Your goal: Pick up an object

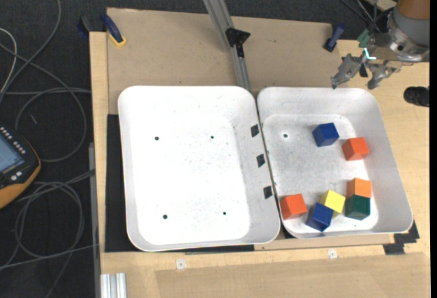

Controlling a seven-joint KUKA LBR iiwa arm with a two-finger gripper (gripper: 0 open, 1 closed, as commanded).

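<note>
Claw (357,74) spread open, holding nothing, above the right bin (386,127) far rim. Blocks (blue block (326,134) nearest) lie below

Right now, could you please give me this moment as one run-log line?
gripper: open, holds nothing, above right bin's far rim | right bin: seven blocks, nearest the blue block | left bin: no blocks

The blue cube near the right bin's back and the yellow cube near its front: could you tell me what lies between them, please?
Bare white bin floor separates the blue cube and yellow cube in the camera view.
</note>
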